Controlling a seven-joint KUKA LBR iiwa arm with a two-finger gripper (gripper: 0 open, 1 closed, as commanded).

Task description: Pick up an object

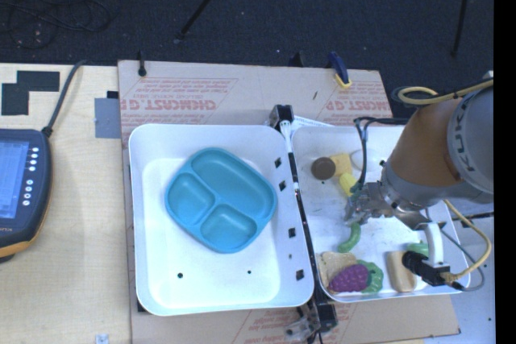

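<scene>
My gripper (355,215) hangs low over the middle of the right bin (379,139), with the arm reaching in from the right. Just below it lies a curved green piece (350,239), very close to the gripper's tip; whether they touch is unclear. A brown round object (323,168) and a yellow piece (345,170) lie toward the bin's back, left of the wrist. At the front edge sit a purple bunch of grapes (350,279) on green leaves, a tan slice (334,261) behind it and a pale bread-like piece (399,271) to its right.
The left bin (153,286) holds a blue divided plate (220,199), tilted slightly. A tablet device (20,181) rests on the bench at the far left. The divider between the bins (292,205) runs close to the gripper's left.
</scene>
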